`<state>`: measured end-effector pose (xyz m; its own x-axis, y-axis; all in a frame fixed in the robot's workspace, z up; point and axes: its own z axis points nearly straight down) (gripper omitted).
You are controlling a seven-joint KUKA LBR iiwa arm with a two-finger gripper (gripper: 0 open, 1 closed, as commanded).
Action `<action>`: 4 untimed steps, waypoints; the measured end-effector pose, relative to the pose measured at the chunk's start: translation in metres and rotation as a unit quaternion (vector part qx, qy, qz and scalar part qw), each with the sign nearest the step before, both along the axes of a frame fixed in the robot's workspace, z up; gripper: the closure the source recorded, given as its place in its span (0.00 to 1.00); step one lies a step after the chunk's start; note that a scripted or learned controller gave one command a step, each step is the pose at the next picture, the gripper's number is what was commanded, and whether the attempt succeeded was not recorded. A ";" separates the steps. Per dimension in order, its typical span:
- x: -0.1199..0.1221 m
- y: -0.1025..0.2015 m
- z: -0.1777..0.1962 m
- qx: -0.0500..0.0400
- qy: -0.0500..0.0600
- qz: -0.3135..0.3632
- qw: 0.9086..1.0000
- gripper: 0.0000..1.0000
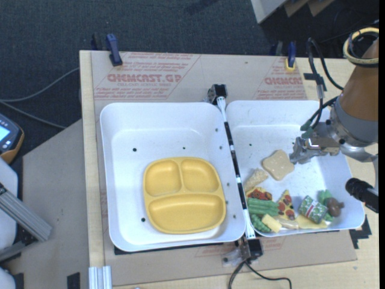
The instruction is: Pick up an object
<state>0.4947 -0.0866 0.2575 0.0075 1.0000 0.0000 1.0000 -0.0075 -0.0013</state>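
In the right bin (264,116) lie several toy foods: a tan bread slice (277,164), a cracker-like wedge (257,178), green beans (262,207), a pizza slice (286,204), a green can (312,209) and a brown-green piece (330,205). My gripper (302,151) hangs low just right of the bread slice, near its upper right corner. Nothing shows between the fingers.
The left bin (120,131) holds a yellow three-compartment plate (182,194). A black divider clip (217,92) sits between the bins at the back. Blue clamps (112,49) grip the board's far edge. A black part (364,193) juts in at the right bin's right rim.
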 end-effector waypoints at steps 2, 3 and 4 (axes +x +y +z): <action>0.111 -0.038 -0.040 -0.003 -0.005 0.003 1.000 1.00; 0.107 -0.035 -0.042 0.000 -0.001 0.004 1.000 0.00; 0.007 -0.009 -0.106 0.003 0.007 0.003 1.000 0.00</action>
<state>0.5017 -0.0959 0.1511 0.0014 1.0000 0.0050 0.9999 -0.0013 -0.0151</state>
